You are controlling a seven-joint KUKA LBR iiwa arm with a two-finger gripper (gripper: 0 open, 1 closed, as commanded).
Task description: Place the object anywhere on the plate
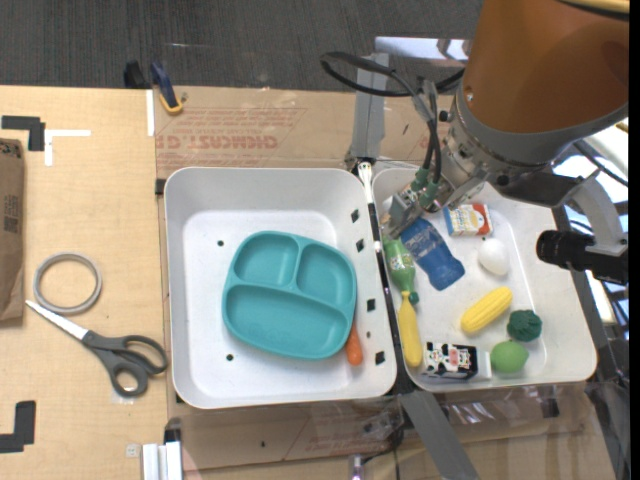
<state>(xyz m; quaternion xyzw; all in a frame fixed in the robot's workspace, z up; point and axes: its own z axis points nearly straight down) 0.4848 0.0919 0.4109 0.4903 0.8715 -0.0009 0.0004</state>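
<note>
A dark grey carpeted floor [250, 18] ran across the top of the scene. Below it lay a pale wooden tabletop [80, 228], marked with black tape corners [25, 128] and white tape strips [70, 134]. A sheet of brown cardboard [255, 133] with printed lettering covered its middle. Scissors [105, 348] and a roll of tape [67, 282] rested on the wood under even, bright light.

grey arm [520, 138], broad orange band, black cables.

The arm [545, 58] comes in from the upper right, its orange band filling that corner. The gripper [412, 200] hangs low, pointing down and left.
</note>
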